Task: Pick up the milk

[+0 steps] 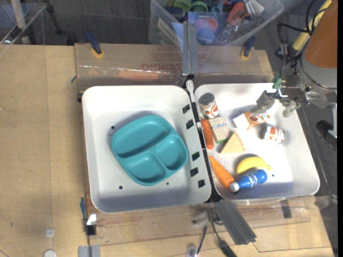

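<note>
The arm [323, 47] is reaching in from the right over the right-hand bin [305, 159], and its jaws are hanging low at the far side of that bin. Whether the jaws are open or closed cannot be told from this slant.

The milk [245, 121], which is showing as a small white carton with orange on it, is lying in the right-hand bin just below the jaws' tip. It is too close to tell whether the two are touching, and nothing is showing between the jaws.

Just to the right of the milk, a small red and white can [273, 134] is lying on its side. A tin with an orange label [208, 105] is standing upright near the bin's far left corner. Below it a patterned box [218, 126] is lying beside a carrot [207, 134], and a pale cheese wedge [233, 143] is resting just beside the box. Nearer the front, a second carrot [220, 170], a banana [252, 163] and a blue bottle [250, 179] are lying close together.

In the left-hand bin [96, 106] a teal divided plate [148, 150] is sitting alone. Both bins are resting side by side on the bench [37, 143], and a clear tub of mixed toys [214, 9] is standing behind them.
</note>
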You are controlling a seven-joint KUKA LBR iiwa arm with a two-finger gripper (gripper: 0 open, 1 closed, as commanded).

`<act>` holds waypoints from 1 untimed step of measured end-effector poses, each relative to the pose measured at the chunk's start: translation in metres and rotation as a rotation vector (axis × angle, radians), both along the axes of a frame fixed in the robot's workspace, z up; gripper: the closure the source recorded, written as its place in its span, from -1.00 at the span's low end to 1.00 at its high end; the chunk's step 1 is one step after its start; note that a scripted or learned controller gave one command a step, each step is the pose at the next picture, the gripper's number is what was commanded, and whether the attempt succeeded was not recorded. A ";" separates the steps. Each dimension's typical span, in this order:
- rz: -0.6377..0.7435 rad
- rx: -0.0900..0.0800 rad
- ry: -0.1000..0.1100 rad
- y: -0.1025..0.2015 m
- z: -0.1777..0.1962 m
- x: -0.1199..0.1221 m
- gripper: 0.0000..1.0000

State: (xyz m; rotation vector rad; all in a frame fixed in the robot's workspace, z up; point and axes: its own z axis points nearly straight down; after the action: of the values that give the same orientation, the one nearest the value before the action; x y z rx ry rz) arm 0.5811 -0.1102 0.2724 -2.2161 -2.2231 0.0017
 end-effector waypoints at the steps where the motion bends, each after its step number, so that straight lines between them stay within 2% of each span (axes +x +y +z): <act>1: 0.046 -0.001 -0.003 -0.053 -0.084 0.056 -1.00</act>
State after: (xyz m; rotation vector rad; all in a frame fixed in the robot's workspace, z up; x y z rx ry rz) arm 0.6367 -0.1634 0.1882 -2.1668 -2.2760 -0.0004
